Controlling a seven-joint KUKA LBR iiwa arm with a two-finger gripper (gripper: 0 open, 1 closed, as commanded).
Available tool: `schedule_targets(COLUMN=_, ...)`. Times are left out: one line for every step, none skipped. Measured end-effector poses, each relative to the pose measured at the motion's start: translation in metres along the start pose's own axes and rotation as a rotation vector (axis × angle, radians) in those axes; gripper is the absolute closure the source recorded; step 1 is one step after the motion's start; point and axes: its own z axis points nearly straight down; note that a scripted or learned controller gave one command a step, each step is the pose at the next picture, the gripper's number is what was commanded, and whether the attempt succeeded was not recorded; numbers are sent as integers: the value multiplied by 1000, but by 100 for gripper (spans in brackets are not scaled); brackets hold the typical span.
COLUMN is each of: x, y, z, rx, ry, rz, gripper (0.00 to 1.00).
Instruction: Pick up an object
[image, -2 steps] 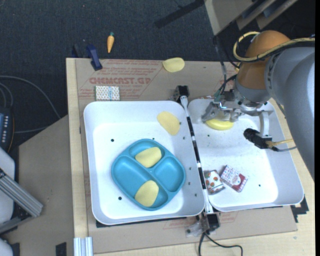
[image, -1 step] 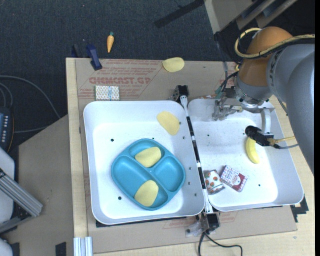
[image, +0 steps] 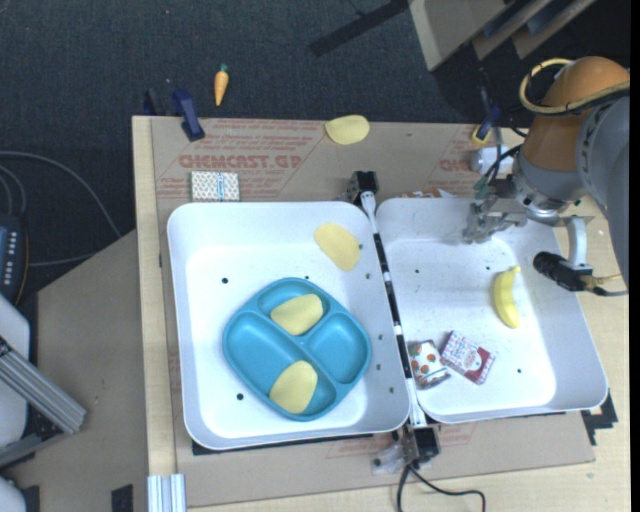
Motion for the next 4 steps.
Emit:
schedule_targets(x=1, y=0, z=0, rx=-1, ry=1, rz=-1, gripper=0)
schedule_targets(x=-42, y=-25, z=20, rx=4, ry=3, rz=-1, gripper=0)
schedule_targets(x=-27, y=-64, z=20, rx=3, ry=3, rz=-1, gripper=0)
schedule_targets(x=20, y=-93, z=21, rx=4, ry=5, rz=-3, gripper=0)
